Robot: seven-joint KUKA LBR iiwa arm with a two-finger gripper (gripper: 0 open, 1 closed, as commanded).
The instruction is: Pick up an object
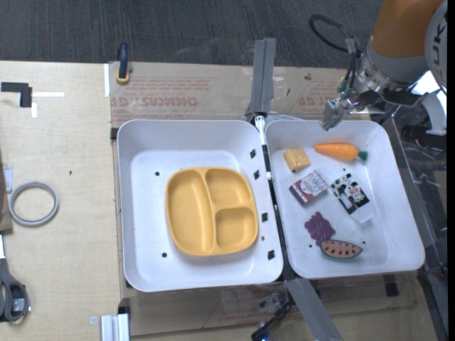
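The right bin (398, 190) holds several small items: an orange carrot (335, 150), a yellow cheese wedge (297, 160), a pink-and-white carton (308, 187), a black-and-white cow-print carton (350, 194), a purple grape cluster (320, 226) and a watermelon slice (340, 249). My gripper (334, 114) hangs over the far edge of the right bin, above and just left of the carrot. Nothing shows between its tips.
The left bin (135, 190) holds a yellow divided plate (211, 210). A grey tape ring (31, 203) lies on the bench at the left. A grey post (263, 77) stands behind the seam between the bins. Scissors (13, 297) lie at the lower left.
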